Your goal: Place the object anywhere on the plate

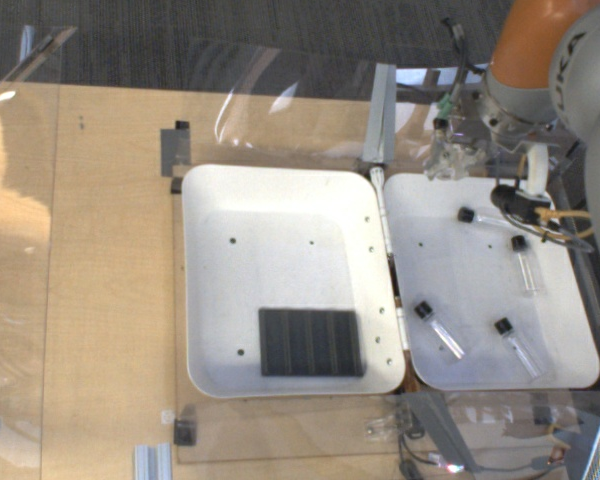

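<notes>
The bench (pixel 80 268) under me was pale wood, with a clear sheet lying over it that caught glare at the far side. Dark carpet (pixel 230 8) ran beyond the far edge. Two white bins sat side by side, almost touching, and a grey post (pixel 382 118) stood at the far end of the seam between them. Small black brackets (pixel 179 148) sat by the left bin's outer corners.

My gripper (pixel 448 158) hung at the far corner of the right bin (pixel 480 288), just beside the post, below my orange band (pixel 545 18). I could not tell whether it was open or closed, and I saw nothing held in it.

The objects were four vials, clear thin tubes with black caps, all lying flat on the right bin's floor and apart from one another. One vial (pixel 467 215) lay near my gripper, just toward the camera from it. A second (pixel 522 258) lay farther out toward the view's right. The third (pixel 435 326) and fourth (pixel 513 342) lay well away from me, near the bin's front edge.

The plate (pixel 310 343), a dark ribbed rectangle, lay in the left bin (pixel 280 193), at its front, well apart from my gripper toward the view's left and toward the camera. Nothing rested on it.
</notes>
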Controlling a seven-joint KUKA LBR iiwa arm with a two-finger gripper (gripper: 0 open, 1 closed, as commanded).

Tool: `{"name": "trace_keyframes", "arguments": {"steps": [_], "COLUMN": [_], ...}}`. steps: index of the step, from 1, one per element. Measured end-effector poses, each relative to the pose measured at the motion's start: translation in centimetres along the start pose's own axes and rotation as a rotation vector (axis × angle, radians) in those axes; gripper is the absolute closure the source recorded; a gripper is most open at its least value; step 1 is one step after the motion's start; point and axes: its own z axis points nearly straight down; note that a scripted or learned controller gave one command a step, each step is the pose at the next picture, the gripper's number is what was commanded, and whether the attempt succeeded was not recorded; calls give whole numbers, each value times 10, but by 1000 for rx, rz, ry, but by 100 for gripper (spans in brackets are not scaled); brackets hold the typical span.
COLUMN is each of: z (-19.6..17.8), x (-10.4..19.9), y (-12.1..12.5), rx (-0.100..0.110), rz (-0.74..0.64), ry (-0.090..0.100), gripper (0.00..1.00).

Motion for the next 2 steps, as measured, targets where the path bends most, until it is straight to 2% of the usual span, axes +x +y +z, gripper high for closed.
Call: {"name": "trace_keyframes", "arguments": {"steps": [1,2], "z": [-99,-83], "x": [75,126], "y": [-4,-7], "rx": [-6,1], "rz": [19,431], "ry": [0,0], "gripper": [100,100]}}
